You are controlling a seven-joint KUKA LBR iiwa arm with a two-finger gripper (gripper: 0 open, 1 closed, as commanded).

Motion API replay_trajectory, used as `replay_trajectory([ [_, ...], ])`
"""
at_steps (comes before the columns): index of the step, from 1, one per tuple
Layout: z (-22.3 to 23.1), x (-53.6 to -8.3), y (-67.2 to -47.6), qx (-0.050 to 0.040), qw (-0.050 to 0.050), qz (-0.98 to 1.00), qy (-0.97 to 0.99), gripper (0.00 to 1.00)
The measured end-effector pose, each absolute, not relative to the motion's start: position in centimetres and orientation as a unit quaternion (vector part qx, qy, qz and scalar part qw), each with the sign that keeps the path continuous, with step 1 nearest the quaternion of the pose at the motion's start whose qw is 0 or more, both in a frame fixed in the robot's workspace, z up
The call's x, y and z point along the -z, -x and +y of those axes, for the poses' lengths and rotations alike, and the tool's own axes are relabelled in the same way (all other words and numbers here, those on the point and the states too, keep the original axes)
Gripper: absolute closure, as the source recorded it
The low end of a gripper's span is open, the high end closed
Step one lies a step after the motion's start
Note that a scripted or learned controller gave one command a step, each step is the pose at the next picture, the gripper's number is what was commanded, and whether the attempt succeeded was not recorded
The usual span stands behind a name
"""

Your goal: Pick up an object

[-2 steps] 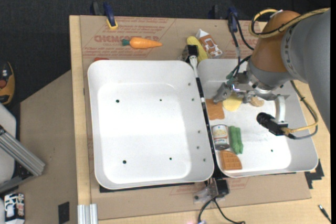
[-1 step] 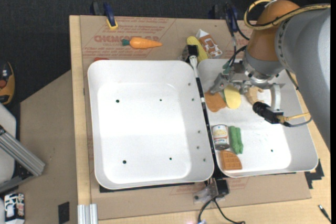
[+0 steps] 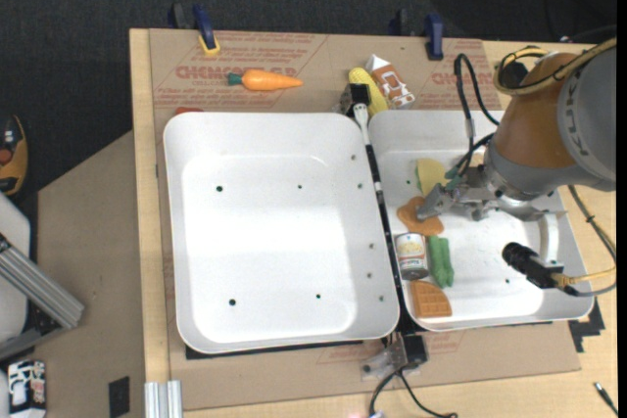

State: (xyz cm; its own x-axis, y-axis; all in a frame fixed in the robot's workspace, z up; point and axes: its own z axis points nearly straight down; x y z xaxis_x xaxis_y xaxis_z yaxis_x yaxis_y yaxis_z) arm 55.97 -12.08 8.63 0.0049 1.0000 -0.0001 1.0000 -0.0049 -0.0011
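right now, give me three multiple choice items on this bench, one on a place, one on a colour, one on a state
1. Where does the toy carrot lie?
A. in the left bin
B. on the board behind the left bin
C. in the right bin

2. What colour is the long item beside the can?
A. green
B. blue
C. red

3. How is the can lying?
A. upright
B. on its side
C. stacked on the carrot

Answers: 1 B, it rests on the brown board past the left bin's far rim. 2 A, it is plainly green. 3 B, its label faces up in the right bin.
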Motion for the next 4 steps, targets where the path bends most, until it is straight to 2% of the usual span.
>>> replay_trajectory([
  [1,-11.8,-9.7,-56.3,0.0021,-0.002,-0.707,0.707,1.00],
  [2,-11.8,-9.6,-56.3,0.0018,-0.001,-0.707,0.708,0.00],
  [3,-8.9,-8.4,-57.1,0.0004,0.000,-0.708,0.706,0.00],
  [4,-9.1,-9.5,-57.1,0.0008,-0.002,-0.707,0.707,1.00],
])
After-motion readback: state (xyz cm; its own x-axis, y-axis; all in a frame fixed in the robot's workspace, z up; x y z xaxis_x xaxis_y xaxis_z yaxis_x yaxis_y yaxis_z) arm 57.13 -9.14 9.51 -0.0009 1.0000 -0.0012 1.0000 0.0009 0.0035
